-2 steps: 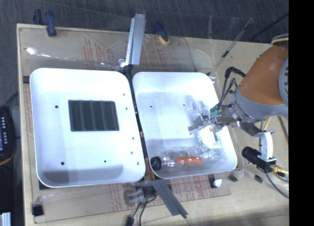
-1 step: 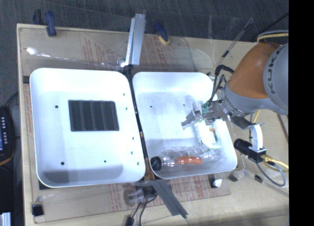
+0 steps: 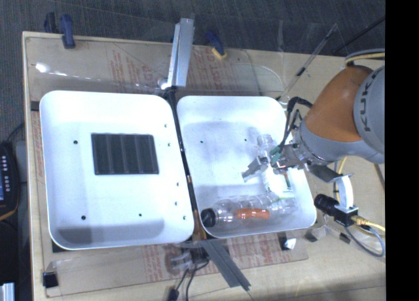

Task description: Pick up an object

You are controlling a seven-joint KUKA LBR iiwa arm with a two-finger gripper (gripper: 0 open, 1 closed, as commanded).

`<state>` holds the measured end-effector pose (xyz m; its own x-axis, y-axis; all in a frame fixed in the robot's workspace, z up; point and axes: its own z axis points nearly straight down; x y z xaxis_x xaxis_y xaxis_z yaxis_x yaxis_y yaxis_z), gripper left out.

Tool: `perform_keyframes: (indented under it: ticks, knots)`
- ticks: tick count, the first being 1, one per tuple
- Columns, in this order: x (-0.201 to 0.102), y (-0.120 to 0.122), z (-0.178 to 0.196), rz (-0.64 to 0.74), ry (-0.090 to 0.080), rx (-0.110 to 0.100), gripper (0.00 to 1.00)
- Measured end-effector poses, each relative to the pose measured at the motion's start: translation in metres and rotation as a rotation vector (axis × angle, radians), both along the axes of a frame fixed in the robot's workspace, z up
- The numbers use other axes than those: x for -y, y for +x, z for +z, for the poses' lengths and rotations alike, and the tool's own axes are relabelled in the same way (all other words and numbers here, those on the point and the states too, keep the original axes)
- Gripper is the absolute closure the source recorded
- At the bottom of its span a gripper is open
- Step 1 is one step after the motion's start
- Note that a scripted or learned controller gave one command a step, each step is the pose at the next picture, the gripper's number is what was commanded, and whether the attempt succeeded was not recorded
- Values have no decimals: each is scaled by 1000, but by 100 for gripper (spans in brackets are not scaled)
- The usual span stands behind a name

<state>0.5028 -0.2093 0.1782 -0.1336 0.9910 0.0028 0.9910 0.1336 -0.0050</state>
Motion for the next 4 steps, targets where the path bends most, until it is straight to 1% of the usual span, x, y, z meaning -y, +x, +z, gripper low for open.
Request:
perform_keyframes:
  ticks: [1, 2, 3, 4]
  knots:
    - [2, -10, 37, -101, -3, 4, 0]
    - [2, -9, 47, -96, -4, 4, 100]
    - [2, -9, 47, -96, -4, 4, 0]
    - [0, 4, 29, -44, 0, 2, 0]
